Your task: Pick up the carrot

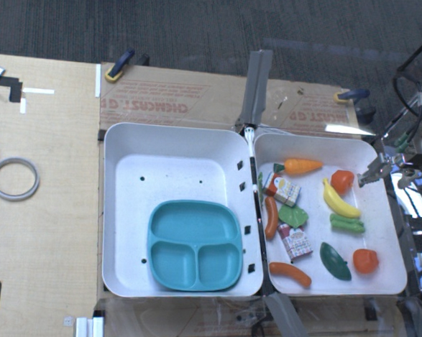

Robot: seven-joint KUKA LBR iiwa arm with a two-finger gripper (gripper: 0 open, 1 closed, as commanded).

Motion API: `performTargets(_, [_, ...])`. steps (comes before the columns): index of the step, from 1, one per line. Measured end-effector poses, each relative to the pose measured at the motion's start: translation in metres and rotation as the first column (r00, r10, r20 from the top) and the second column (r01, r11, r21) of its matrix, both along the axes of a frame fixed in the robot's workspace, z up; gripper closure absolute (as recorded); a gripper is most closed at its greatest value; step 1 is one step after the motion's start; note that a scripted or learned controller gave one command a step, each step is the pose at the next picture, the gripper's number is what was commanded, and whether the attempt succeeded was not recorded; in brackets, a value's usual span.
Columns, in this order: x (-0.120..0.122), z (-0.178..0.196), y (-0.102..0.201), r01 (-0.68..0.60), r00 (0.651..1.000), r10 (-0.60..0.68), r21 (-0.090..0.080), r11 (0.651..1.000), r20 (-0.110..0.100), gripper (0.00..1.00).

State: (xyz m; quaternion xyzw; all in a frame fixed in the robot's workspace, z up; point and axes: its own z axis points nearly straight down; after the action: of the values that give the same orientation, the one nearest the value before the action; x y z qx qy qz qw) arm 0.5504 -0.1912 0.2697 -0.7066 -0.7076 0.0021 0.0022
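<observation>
The carrot is a short orange cone lying on its side at the back of the right bin, with its tip pointing right. My gripper hangs over that bin's back right corner, about a hand's width right of the carrot and just right of a red tomato. Nothing can be seen held in it. Most of the arm is cut off by the view's right edge.
The right bin also holds a banana, a green pepper, a dark green vegetable, an orange-red fruit, two sausages, two small cartons and a leaf. The left bin holds a teal divided plate.
</observation>
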Motion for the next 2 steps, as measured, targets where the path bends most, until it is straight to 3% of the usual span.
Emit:
performTargets(1, [0.041,-0.066,-0.012,-0.084,0.996,0.084,0.0,0.996,0.002,0.0])
performTargets(2, [0.048,0.026,-0.001,-0.064,0.998,0.064,-0.001,0.998,0.003,0.0])
